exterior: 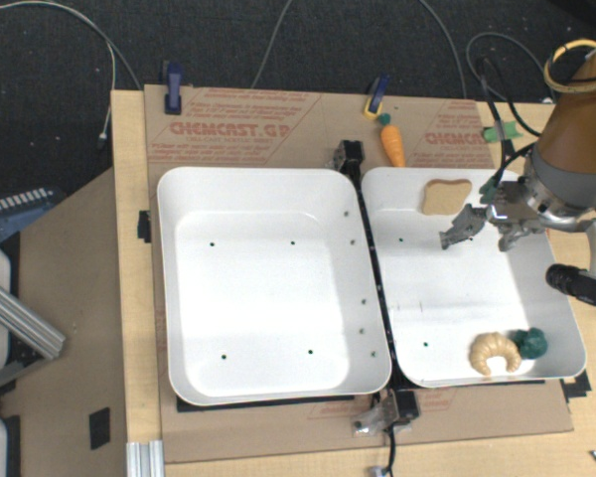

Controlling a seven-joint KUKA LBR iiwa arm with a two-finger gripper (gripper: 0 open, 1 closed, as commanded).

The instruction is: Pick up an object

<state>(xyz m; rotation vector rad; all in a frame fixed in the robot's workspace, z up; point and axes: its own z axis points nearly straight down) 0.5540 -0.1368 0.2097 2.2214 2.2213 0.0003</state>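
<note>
In the right bin (447, 296), a tan bread slice (445, 197) lies at the far edge. At the near right corner a beige croissant (496, 353) touches a small green object (529, 343). My gripper (487, 234) hangs over the bin's far right part, just right of the bread slice. It is open, its fingers (461, 230) spread apart with nothing between them. The orange band and grey wrist rise behind it at the right edge of the view.
The left bin (189, 296) stands beside the right one, their rims touching. An orange carrot (391, 145) lies on the cardboard behind the bins. Blue clamps (172, 87) hold the board's far edge. A black part (576, 282) juts in at the right.
</note>
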